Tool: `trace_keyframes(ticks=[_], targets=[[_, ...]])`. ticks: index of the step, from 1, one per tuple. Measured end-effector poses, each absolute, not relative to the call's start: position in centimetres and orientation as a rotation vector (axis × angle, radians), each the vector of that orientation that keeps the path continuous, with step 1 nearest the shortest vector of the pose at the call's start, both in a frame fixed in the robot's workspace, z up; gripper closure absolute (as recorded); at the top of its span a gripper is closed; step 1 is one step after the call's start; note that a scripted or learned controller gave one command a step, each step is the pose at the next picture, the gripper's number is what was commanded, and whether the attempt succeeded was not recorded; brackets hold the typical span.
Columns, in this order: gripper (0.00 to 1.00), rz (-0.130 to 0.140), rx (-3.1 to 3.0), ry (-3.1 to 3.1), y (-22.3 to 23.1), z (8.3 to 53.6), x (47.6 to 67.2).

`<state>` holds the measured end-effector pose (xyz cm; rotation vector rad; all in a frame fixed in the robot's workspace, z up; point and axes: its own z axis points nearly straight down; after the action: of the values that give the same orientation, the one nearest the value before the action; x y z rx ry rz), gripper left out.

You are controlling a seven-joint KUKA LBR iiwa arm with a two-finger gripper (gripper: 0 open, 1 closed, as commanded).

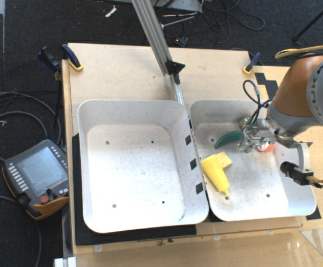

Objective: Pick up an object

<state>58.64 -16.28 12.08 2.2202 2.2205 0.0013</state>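
I see the pale wooden table (128, 74) carrying two shallow white bins side by side, the left bin (133, 166) touching the right bin (250, 204), with yellow clamps (75, 65) at its far corners.

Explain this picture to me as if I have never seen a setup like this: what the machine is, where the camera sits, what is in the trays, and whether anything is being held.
The picture comes from one camera fixed above a bench, looking down at a slant. On the bench sit two shallow white trays: the left bin and the right bin. The large grey and orange shape at the right is a robot arm, reaching in over the right bin. At its tip is its hand, low near the back of that bin. The right bin holds a yellow object near its left side, a dark green object beside the hand, and something orange-red partly hidden behind the hand. I cannot tell whether anything is gripped. The grey device on the floor at the left is a handheld control pad.
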Motion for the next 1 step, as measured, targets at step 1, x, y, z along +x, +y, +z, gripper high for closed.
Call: trace_keyframes(ticks=[1], targets=[[1.00,0.005,2.214,2.219,-16.59,18.39,59.11]])
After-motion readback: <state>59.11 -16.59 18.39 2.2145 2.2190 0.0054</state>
